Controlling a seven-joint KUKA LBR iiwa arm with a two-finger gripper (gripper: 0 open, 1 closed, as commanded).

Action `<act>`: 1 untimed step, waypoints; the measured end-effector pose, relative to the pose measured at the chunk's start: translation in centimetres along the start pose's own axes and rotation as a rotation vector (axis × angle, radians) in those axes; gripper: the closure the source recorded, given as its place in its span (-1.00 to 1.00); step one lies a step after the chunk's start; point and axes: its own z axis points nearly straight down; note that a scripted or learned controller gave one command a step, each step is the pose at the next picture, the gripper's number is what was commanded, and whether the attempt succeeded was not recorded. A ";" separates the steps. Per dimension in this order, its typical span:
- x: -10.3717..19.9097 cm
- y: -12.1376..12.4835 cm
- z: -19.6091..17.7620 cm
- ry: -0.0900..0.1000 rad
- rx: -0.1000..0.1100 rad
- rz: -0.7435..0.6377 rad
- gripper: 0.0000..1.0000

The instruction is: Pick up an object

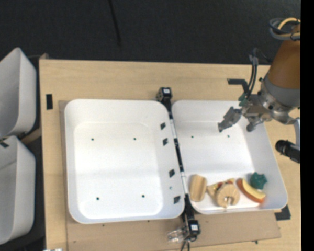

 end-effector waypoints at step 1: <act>6.7 -5.3 -5.8 0.003 -0.004 -0.007 -1.00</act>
